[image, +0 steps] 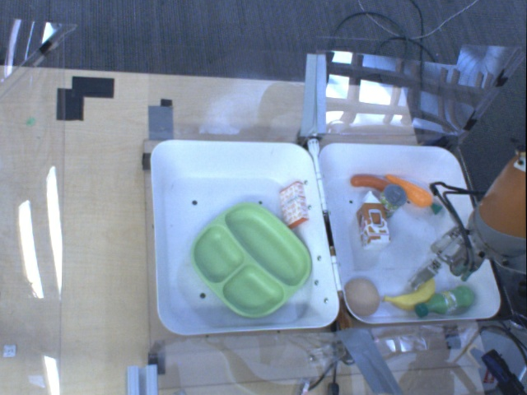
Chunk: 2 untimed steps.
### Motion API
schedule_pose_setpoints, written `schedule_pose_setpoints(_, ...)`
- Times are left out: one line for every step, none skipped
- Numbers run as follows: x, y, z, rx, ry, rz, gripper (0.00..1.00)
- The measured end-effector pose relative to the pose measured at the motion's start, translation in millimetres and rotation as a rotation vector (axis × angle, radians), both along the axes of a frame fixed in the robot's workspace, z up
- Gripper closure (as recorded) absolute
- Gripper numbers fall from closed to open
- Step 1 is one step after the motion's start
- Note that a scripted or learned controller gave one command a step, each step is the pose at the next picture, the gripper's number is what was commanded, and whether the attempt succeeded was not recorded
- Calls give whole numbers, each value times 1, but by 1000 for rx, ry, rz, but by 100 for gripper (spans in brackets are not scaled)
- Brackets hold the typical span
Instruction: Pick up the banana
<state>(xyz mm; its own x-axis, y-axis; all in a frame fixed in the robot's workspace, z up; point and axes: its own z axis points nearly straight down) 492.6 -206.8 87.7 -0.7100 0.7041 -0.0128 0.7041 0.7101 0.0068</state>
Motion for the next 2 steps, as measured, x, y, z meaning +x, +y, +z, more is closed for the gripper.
schedule_pose_setpoints(1, 87, 1, -6, -4, 197, 0)
schedule_pose_setpoints(0, 111, 1, 0, -2, -43, 0)
